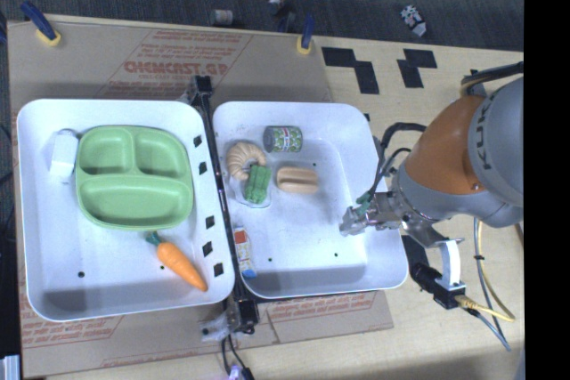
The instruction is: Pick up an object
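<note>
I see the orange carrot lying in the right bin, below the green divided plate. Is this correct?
Not quite. The camera view shows the carrot in the left bin, not the right one. It does lie below the green divided plate, near that bin's lower edge.

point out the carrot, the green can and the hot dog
carrot (pixel 181 264), camera view, middle of its orange body
green can (pixel 282 139), camera view, its side label
hot dog (pixel 297 180), camera view, centre of the bun
</note>
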Available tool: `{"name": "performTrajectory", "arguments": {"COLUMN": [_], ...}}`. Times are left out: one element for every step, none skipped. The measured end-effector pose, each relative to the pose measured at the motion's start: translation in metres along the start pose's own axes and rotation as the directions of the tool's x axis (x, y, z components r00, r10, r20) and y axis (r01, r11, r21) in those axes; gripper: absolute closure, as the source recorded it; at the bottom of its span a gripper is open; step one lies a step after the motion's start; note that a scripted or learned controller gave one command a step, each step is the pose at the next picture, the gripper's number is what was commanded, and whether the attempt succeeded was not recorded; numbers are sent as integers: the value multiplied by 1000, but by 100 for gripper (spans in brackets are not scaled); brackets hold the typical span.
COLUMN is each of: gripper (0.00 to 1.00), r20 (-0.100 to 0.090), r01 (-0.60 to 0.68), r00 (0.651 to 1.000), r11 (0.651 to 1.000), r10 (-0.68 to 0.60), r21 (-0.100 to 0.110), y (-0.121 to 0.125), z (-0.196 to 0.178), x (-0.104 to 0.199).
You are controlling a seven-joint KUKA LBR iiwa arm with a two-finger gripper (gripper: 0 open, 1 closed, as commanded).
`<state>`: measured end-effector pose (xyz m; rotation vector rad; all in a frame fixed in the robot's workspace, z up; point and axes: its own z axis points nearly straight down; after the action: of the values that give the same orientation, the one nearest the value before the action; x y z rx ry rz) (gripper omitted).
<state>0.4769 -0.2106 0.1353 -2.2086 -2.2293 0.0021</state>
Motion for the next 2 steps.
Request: {"name": "performTrajectory", "arguments": {"gripper": [100,100], "r20": [3,0], "r01": [-4,-3], "r00": [1000,1000], "r11": [1000,1000], "r10": [4,3], "r21": [-5,0], "y": [0,-1], "z": [-81,-9], "x": [-1,0]}}
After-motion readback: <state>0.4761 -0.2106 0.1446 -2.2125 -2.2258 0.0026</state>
